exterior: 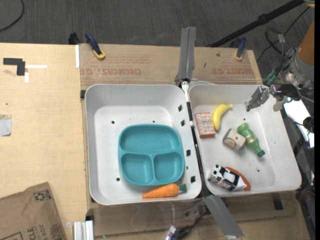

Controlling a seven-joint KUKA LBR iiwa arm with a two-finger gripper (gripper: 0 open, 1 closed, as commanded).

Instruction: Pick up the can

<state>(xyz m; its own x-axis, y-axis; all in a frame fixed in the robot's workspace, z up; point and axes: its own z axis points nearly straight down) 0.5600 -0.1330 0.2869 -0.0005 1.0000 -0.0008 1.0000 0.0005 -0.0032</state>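
The can [233,141], small and pale with a dark end, lies on its side in the middle of the right bin [280,176]. It touches the green bottle [251,138] on its right. My gripper [266,102] hangs over the bin's far right corner, up and to the right of the can and well apart from it. Its fingers stand open with nothing between them.
In the right bin, a banana [220,115] and a red-and-white box [204,124] lie left of the can, and a black, white and orange carton [229,178] lies at the front. The left bin [100,149] holds a teal divided plate [150,154] and a carrot [162,191].
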